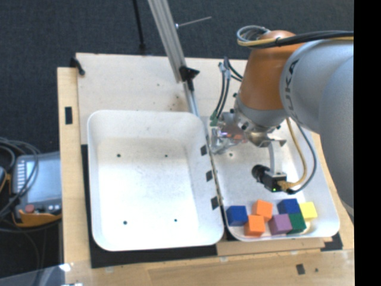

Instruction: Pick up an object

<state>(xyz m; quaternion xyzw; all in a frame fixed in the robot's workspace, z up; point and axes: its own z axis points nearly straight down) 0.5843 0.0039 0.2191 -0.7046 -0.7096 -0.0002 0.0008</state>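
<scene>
Seven small blocks are sitting below the gripper (pixel 225 137): two blue blocks (pixel 237 214), two orange blocks (pixel 264 208), one purple block (pixel 280 223), one green block (pixel 297 222) and one yellow block (pixel 308 210). Two white bins (pixel 149 121) are lying side by side.

**A robotics lab, by every sign around me**

I work at a plywood surface (pixel 68 159) set on dark carpet (pixel 59 16). Two shallow white bins (pixel 149 177) sit side by side at the frame's middle. An aluminium rail (pixel 166 28) slants down from the top. A control pendant (pixel 36 186) with cables lies at the left edge. Coloured foam blocks (pixel 274 216) cluster at the lower right.
</scene>
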